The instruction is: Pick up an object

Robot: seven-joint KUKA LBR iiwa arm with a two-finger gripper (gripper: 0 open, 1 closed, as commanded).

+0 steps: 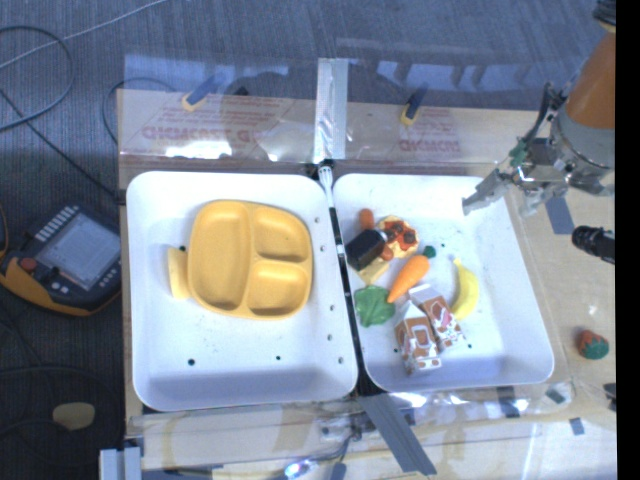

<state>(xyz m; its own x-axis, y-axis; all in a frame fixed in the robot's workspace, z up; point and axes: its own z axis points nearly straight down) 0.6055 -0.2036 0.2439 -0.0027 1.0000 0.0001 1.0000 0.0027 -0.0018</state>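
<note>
Here, hand (520, 186) spread over right bin (520, 298), mirrored cardboard lettering (190, 133) unreadable

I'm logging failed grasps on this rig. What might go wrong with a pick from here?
The toys are packed tightly: the carrot lies against the banana and the green leaf, so the fingers may snag a neighbour. The gripper hangs at the right bin's far corner, so a descent could clip the rim.

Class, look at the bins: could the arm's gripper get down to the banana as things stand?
Probably yes. The banana lies uncovered on the right bin's floor, nearest the gripper, which hangs above that bin's far right corner. Only the toy house crowds one side.
</note>
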